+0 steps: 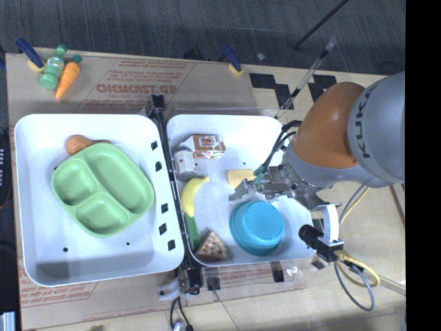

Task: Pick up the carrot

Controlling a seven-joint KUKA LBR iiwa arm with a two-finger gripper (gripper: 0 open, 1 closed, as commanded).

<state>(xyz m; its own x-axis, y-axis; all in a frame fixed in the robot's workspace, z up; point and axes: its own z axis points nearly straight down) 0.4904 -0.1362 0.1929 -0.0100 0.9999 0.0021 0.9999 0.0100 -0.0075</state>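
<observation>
An orange carrot (67, 79) with a green top lies on the cardboard bench beyond the far left corner of the left bin, outside both bins. An orange object (78, 143) that may be another carrot lies in the left bin (34, 205), partly hidden behind the green divided plate (102, 188). My gripper (252, 186) hangs over the right bin (234, 126), just above the blue bowl (257, 227) and beside a yellow wedge (239, 178), far from both orange items. Nothing shows held in it.
A green bottle (51, 71) lies right beside the bench carrot. The right bin also holds a banana (192, 194), a small grey can (182, 163), a brown-labelled pack (207, 145) and a pizza-like slice (212, 247). The arm's bulk covers that bin's right side.
</observation>
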